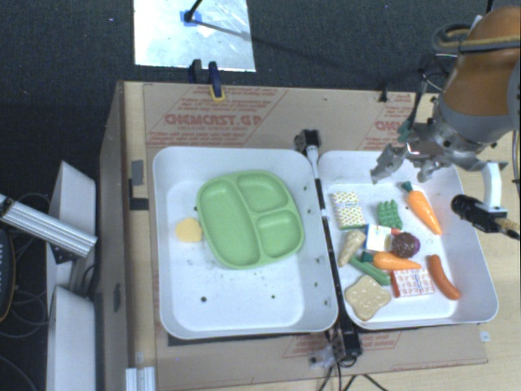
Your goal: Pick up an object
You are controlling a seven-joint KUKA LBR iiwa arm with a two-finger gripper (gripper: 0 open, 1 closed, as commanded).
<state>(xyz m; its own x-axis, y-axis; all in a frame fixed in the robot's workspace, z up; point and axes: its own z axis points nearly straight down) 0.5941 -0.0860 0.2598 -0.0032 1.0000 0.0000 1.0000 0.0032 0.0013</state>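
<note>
The right bin (468, 296) holds several toy foods: a carrot (423, 208), a second carrot (396, 261), a red sausage (444, 276), a slice of bread (367, 296), a green piece (389, 214), a yellow-green box (348, 209), a dark red ball (405, 243) and a red-and-white packet (413, 283). My gripper (404, 164) hangs over the bin's far side, above and left of the upper carrot. Its two fingers are spread apart and hold nothing.
The left bin (175, 300) holds a green divided plate (249, 217) and a small yellow disc (189, 230). A black clamp (308, 142) sits at the far end of the ridge between the bins. The orange-banded arm (484, 63) reaches in from the upper right.
</note>
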